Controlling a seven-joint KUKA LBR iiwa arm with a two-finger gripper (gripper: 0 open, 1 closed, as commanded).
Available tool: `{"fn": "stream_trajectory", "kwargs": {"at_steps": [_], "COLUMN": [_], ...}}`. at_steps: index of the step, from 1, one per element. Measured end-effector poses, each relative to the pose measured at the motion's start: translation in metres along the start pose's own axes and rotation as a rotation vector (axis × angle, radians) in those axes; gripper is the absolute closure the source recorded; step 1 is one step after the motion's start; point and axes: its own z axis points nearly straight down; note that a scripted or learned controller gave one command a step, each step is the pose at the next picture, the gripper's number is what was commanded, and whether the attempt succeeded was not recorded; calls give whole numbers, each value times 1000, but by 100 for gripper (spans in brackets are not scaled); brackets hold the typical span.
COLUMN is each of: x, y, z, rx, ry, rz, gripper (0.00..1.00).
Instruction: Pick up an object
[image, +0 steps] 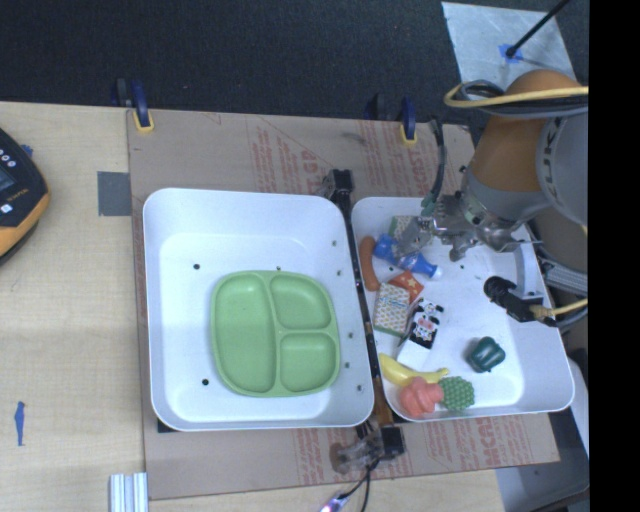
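Fingers first: mine hang at the far edge of the right bin (545, 385), low over the clutter there, but the wrist hardware blurs into the toys and I cannot tell whether they are released or clenched, nor whether anything sits between them. My gripper (428, 228) points down at that far-left corner of the bin, where a blue toy (418, 264) and an orange sausage-shaped piece (369, 262) lie just beside it. I judge I am there because that corner is the densest pile, so a blind closing stands the best chance of catching something.

Further along the bin's left wall lie a patterned card (393, 312) and a black-and-white cow-print block (427, 325). At the near edge a yellow banana (408, 373) touches a pink toy (420, 398) and a green knobbly one (458, 393). A dark green pepper (487, 353) sits apart toward the right wall.

The left bin (165, 300) carries a green divided plate (274, 333), centred, likely a drop place.
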Motion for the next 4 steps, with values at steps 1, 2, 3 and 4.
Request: {"fn": "stream_trajectory", "kwargs": {"at_steps": [1, 2, 3, 4], "x": [3, 2, 2, -1], "y": [-20, -20, -20, -16], "z": [42, 31, 31, 62], "rx": [-1, -1, -1, -7], "ry": [0, -2, -2, 3], "rz": [1, -1, -1, 1], "gripper": [0, 100, 0, 0]}}
